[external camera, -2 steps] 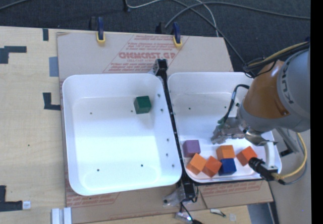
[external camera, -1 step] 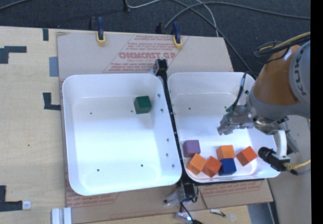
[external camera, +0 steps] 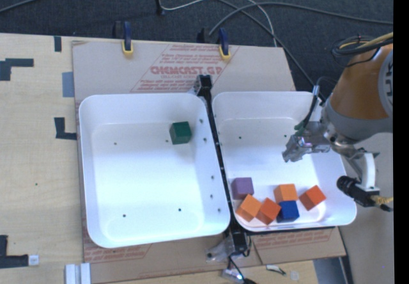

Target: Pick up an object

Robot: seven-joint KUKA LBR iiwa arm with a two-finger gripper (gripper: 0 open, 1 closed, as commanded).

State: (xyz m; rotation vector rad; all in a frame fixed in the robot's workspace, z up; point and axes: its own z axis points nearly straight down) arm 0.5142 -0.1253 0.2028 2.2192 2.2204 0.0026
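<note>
A green cube (external camera: pixel 181 132) lies alone in the left bin (external camera: pixel 102 167), toward its far right side. In the right bin (external camera: pixel 255 107), near the front wall, sit a purple cube (external camera: pixel 242 187), several orange cubes (external camera: pixel 312 197) and a blue cube (external camera: pixel 288 211), packed close together. My gripper (external camera: pixel 298 148) hangs over the right side of the right bin, above and behind the cluster of cubes. Nothing shows between its fingers.
A black divider clamp (external camera: pixel 204 84) runs between the two bins. Cardboard (external camera: pixel 185 62) underlies the bins, held by two yellow-blue clamps (external camera: pixel 127 38) at the back. Cables (external camera: pixel 249 11) trail across the dark floor behind. The arm's body (external camera: pixel 361 97) fills the right edge.
</note>
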